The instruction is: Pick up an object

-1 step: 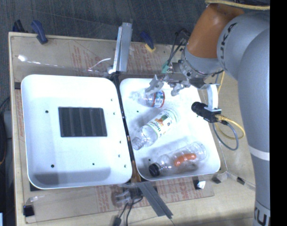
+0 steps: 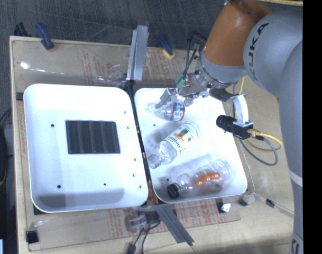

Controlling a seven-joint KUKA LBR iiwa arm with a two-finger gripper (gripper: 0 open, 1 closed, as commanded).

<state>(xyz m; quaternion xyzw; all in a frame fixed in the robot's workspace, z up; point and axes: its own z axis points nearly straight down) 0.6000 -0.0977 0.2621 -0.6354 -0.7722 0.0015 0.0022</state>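
My gripper (image 2: pixel 183 90) hangs over the far part of the right bin (image 2: pixel 236 151), under the orange-banded wrist. A crumpled clear bottle with a red and blue label (image 2: pixel 170 108) lies right at its tip, touching or nearly touching it. I cannot tell whether the bottle is held. A clear bottle with a white and orange label (image 2: pixel 174 142) lies slantwise in the middle of the same bin. Another clear bottle with a black cap and something orange inside (image 2: pixel 199 181) lies along the near wall.
The left bin (image 2: pixel 39 105) holds a flat dark grey ridged rectangle (image 2: pixel 92 137) at its middle. A metal divider (image 2: pixel 136 52) stands between the bins at the back. Blue clamps (image 2: pixel 43 36) sit on the far bench edge.
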